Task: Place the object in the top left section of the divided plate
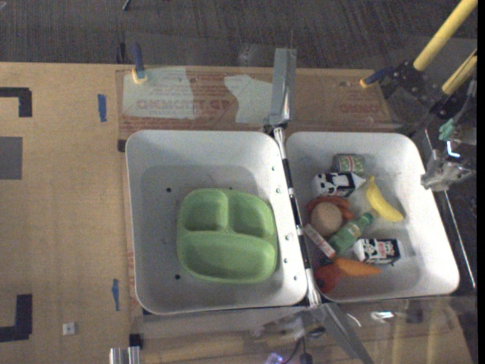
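Plainly, green divided plate (226,237), three sections.

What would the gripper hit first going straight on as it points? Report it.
Probably the right rim of the right bin: the gripper hangs by that edge, seemingly pointing down. Depth is unclear from this view.

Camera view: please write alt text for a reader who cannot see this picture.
A green divided plate lies in the left white bin, with nothing in its sections. The right white bin holds small toy foods, among them a banana, a carrot, a green bottle and two milk cartons. The pincer is at the right bin's far right edge.
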`<state>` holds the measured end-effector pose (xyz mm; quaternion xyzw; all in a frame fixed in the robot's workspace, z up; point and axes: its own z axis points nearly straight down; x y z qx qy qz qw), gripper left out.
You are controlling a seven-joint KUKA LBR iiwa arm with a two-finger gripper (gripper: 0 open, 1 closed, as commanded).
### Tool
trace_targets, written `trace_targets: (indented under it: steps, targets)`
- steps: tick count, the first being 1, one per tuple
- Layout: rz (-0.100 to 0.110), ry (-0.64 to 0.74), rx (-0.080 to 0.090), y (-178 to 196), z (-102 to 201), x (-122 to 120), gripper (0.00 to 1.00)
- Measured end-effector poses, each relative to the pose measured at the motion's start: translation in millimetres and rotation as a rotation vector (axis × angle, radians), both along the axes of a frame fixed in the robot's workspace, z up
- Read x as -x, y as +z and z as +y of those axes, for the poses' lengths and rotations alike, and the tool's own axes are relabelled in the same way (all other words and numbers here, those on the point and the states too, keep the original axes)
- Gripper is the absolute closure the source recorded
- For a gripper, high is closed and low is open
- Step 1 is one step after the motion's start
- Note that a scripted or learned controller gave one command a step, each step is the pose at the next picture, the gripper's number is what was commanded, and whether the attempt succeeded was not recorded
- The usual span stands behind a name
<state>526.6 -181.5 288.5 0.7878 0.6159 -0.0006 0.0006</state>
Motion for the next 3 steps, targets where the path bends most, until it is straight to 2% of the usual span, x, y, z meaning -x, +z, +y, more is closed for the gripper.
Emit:
trace_targets:
  steps: [1,2,3]
  targets:
    - [0.0,-0.025,-0.001,-65,36,-101,1.0]
    - [-0.004,0.143,0.0,-69,83,-141,1.0]
    - [0.002,0.076,-0.001,-169,12,-117,1.0]
